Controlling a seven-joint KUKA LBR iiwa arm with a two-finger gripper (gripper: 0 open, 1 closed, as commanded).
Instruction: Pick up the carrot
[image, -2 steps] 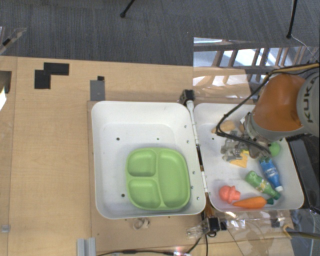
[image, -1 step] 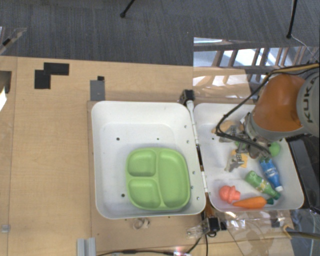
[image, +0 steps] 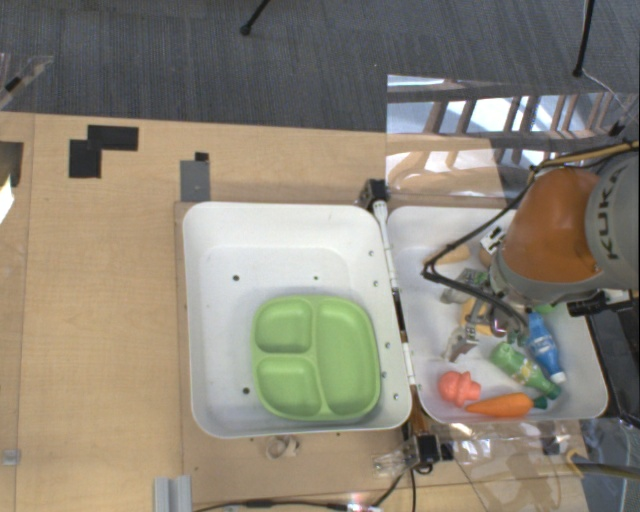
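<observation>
The orange carrot (image: 500, 405) lies flat near the front edge of the right bin (image: 425, 300), its tip pointing right. My gripper (image: 463, 342) hangs over the middle of that bin, above and to the left of the carrot and apart from it. The arm's orange band (image: 545, 230) rises behind it to the right. Nothing can be seen in the gripper.
A red strawberry-like toy (image: 458, 388) touches the carrot's left end. A green bottle (image: 522, 366) and a blue bottle (image: 542, 345) lie just behind the carrot. The left bin (image: 220, 260) holds a green divided plate (image: 316, 355). Cables run along the bench's front edge.
</observation>
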